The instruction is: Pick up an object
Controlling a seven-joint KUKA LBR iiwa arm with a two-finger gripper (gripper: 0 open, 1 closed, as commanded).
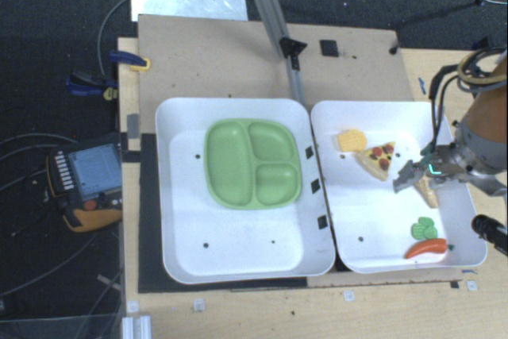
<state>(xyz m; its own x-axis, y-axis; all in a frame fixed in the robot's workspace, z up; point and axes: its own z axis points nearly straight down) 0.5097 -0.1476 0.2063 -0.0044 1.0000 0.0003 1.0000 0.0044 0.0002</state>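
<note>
— What's on the bench, biggest first?

— Two white bins side by side. The left bin [238, 250] has a green divided plate [252, 163] lying flat toward its far half. The right bin [373, 250] has the small things in it.

— And the arm?

— The arm [486, 135] comes in from the right, grey with an orange band, and hangs over the right bin's right side. Its gripper [416, 179] sits low by the bin's right wall (a small green light glows on it). The fingers look spread a little, but I can't tell how far, nor whether anything is between them; something pale shows just under them.

— What could it pick up?

— A toy pizza slice [377, 158] lies just left of the gripper, near the bin's far side. A yellow cracker-like piece [352, 140] is beside the slice, farther left. In the near right corner, a green leafy piece [424, 230] touches a red and white piece [426, 249], well apart from the slice.
</note>
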